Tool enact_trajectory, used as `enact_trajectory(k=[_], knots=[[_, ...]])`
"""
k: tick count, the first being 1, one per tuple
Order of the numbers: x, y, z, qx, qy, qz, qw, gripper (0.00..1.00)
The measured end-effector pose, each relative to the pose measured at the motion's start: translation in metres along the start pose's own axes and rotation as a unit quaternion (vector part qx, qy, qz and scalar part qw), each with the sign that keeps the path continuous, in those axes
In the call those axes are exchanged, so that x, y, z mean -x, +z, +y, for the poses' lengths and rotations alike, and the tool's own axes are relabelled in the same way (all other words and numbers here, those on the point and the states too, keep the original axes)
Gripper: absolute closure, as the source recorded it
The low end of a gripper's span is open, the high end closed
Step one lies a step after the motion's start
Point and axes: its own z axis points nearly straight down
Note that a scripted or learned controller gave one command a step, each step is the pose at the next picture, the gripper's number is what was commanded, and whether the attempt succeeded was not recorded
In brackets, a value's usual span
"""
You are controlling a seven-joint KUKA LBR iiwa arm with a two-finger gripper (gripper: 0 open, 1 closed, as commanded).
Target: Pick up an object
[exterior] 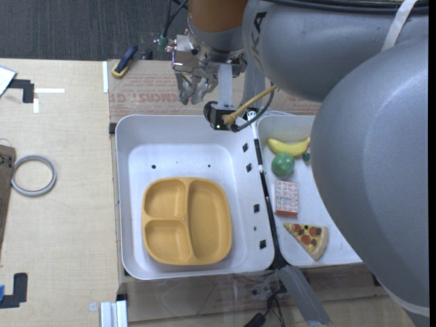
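Trouble I see: my end effector (194,90) hangs past the far edge of the left bin (129,182), pinching nothing, fingers close together. Banana (289,146) lies at the right bin's far edge; I might hit the wall between

We see a robotics lab or test bench: a large grey arm (354,114) with loose cables, two white bins (129,182) holding toy food, a tape roll (32,175) and marker strips on a plain wooden benchtop (61,251).
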Motion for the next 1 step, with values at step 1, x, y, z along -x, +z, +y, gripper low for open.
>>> enact_trajectory(k=[1], knots=[[0.015,0.2049,0.0026,0.002,0.1,0.002,0.995,1.0]])
